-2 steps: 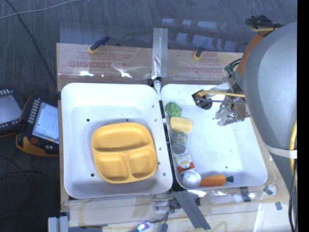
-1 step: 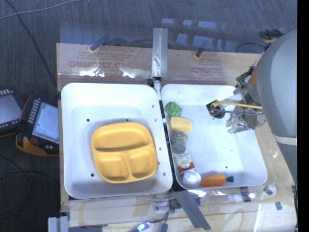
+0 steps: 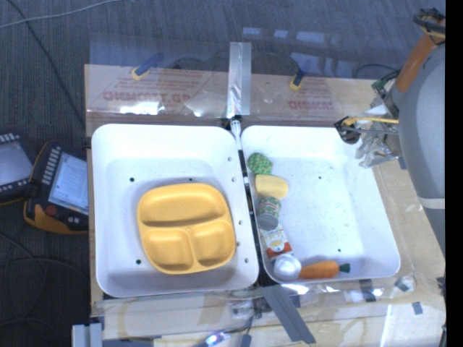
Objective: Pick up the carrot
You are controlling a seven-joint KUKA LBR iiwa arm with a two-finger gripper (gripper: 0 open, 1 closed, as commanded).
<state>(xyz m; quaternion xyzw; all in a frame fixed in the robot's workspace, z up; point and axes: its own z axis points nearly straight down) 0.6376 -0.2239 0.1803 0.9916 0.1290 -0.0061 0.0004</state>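
Note:
The carrot [image 3: 322,270] is orange with a small green tip and lies on its side along the front wall of the right bin [image 3: 340,201]. It touches a clear bottle's rounded end on its left. My gripper [image 3: 371,147] hangs at the far right corner of that bin, just over the rim and well away from the carrot. The grey arm with its orange band rises behind it at the right edge of the view.
Along the right bin's left wall lie a green bumpy item [image 3: 260,163], a yellow block [image 3: 271,186], a small can [image 3: 268,212] and a bottle [image 3: 279,257]. A yellow divided plate [image 3: 188,227] fills the left bin [image 3: 116,150]. A teach pendant [image 3: 58,188] rests on the floor at the left.

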